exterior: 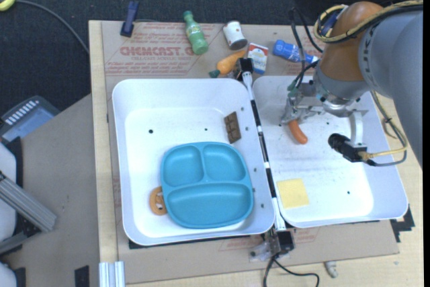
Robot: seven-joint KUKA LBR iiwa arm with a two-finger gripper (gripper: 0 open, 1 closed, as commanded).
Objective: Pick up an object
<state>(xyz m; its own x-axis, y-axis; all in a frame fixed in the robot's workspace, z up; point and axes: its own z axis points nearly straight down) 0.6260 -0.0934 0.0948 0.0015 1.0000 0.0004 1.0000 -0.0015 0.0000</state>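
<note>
Arm is reaching in from the right, wrist with its orange band hanging over the right bin (376,205). The jaws (296,112) are sitting low over the upper left part of that bin. Their tip is crowding the upper end of a small orange carrot-like piece (298,132); the piece is lying tilted on the bin floor, lower end pointing down and right. Touching or just above: cannot tell from this angle. Released or clenched: cannot tell either, since the wrist body is covering the working end.

Judging progress: the approach is looking done or nearly so, the grasp itself unconfirmed. The orange piece is resting on the floor of the bin, not raised, so the lift is not yet done. Closing, lifting clear and holding are all remaining, as far as this view is showing.

Other candidates in the same bin: a yellow square sponge-like pad (293,192) lying flat near the lower left corner, well apart from the jaws.

Left bin (134,104) is carrying a blue divided plate (205,183), a small brown block (232,127) near the dividing wall, and a brown cookie-like piece (157,201) tucked against the plate's left edge.

Beyond the bins, loose items are lying on the worktop (154,50), among them a green bottle (195,32).
</note>
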